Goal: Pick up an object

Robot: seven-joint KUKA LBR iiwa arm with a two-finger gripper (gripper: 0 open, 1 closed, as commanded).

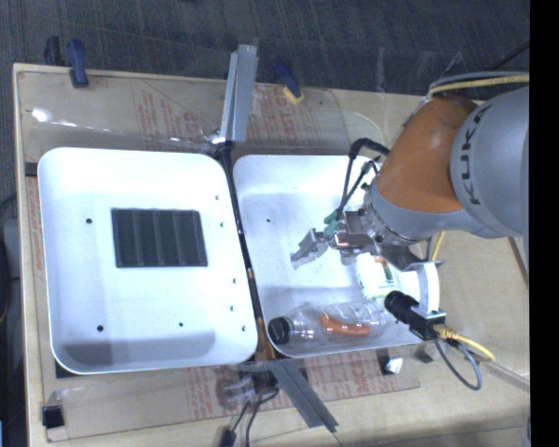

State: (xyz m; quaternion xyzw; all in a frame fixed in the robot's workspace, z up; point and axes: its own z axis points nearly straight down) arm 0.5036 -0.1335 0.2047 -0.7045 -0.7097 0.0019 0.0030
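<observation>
I see the clear plastic bottle lying on its side along the near wall of the right bin, its black cap pointing toward the divider between the two bins; the body is transparent and crinkled-looking, with something orange showing through it. Above the bottle, over the middle of the right bin, hangs the end effector, a grey metal piece with angular fingers pointing toward the divider. I cannot tell from here whether it is released or clenched, and I see nothing between its fingers. It stands apart from the bottle. Behind it the arm comes in over the right bin's far-right side, smooth grey casing with a glossy orange band, and thin black cables loop down to the wrist. A black cylindrical part with a yellow cable sits just beside the bottle's base end. To the left of the right bin, the left bin is smooth white with rounded corners and has a dark ribbed rectangular panel in its floor. Both rest on the pale table.
</observation>
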